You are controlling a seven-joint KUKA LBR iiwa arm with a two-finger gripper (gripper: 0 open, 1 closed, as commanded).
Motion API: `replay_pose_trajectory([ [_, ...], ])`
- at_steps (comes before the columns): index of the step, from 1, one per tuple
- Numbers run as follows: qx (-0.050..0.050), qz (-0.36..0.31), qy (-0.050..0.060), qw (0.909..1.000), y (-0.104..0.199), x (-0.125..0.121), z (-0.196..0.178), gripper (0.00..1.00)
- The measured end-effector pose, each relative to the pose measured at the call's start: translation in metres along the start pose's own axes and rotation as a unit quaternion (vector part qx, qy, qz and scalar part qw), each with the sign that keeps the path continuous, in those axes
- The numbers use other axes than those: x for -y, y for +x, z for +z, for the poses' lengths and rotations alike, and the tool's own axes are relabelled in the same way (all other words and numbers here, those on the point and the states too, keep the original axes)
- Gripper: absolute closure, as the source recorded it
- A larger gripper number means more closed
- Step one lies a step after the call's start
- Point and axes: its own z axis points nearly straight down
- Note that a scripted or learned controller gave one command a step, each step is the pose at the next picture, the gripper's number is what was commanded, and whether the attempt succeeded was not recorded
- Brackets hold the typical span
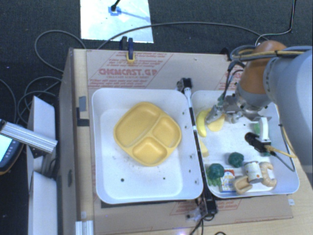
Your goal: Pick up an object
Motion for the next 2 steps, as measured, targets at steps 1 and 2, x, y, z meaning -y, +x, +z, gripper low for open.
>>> replay_pose_trajectory([
  [1,0.001,0.007,0.032,0.9995,0.0067,-0.0209,0.0037,0.0],
  [2,0.001,0.006,0.034,0.9994,0.0066,-0.0198,-0.0049,1.0],
])
